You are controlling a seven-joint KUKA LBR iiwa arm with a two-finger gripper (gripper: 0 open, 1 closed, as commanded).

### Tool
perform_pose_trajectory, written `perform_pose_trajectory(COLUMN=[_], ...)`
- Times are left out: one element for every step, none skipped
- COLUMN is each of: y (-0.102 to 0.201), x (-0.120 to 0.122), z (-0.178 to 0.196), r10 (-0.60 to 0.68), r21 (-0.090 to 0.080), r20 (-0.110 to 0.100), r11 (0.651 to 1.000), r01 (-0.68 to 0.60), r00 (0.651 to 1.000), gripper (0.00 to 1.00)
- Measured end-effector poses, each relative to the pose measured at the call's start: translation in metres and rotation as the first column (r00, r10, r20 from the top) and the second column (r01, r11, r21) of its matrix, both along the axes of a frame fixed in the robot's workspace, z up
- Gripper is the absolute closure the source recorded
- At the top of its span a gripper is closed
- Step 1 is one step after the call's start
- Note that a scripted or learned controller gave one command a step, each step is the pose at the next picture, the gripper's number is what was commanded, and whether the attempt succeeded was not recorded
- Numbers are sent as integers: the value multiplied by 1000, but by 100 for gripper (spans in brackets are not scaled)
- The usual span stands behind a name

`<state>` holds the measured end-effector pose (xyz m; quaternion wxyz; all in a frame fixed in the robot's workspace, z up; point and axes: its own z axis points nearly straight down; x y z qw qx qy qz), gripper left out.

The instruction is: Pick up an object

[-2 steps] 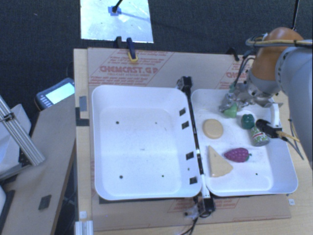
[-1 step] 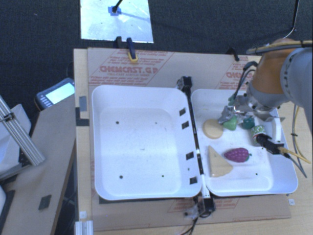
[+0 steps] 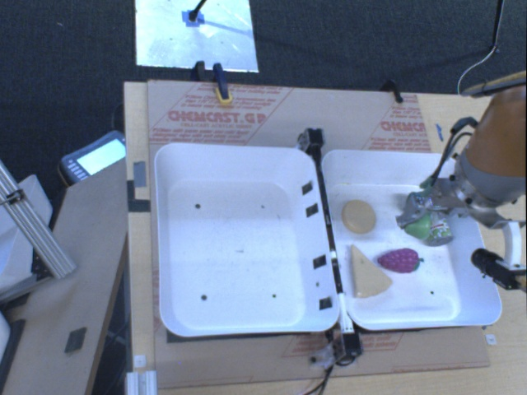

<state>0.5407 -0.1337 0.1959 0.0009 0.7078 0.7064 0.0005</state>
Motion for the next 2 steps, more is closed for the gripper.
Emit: perform_pose_trajectory(y=[46,133], x=[-3,-10], z=[-22,80], r10=[9,16], r21=[3,5], r20=[-3,10], r11=[1000,1000], r01=[-9,-17], r00=[1000,1000], gripper=[100,100])
